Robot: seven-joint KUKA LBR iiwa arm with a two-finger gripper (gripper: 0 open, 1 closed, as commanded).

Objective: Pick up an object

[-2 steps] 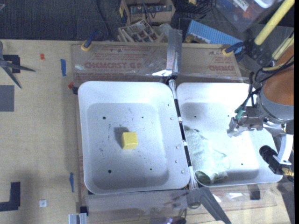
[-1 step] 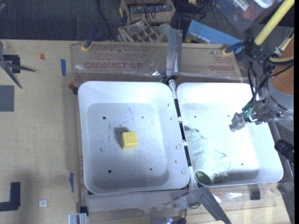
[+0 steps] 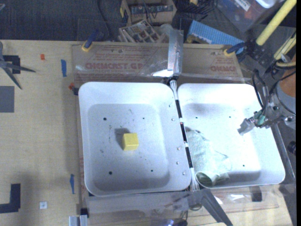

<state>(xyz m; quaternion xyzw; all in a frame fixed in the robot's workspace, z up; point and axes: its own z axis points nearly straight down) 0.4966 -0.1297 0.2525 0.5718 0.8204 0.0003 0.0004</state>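
We see the tool point(image 3: 248, 125) low over the right bin point(image 3: 221, 98), but it is too blurry to tell its state. The yellow block point(image 3: 130, 141) sits far off in the left bin point(image 3: 94, 98). The soft crumpled cloth point(image 3: 207, 157) is nearer and may slip or bunch.

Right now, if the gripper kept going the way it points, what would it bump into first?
Probably the bare floor of the right bin. The gripper points left and downward; the crumpled cloth lies lower left, though depth is hard to judge.
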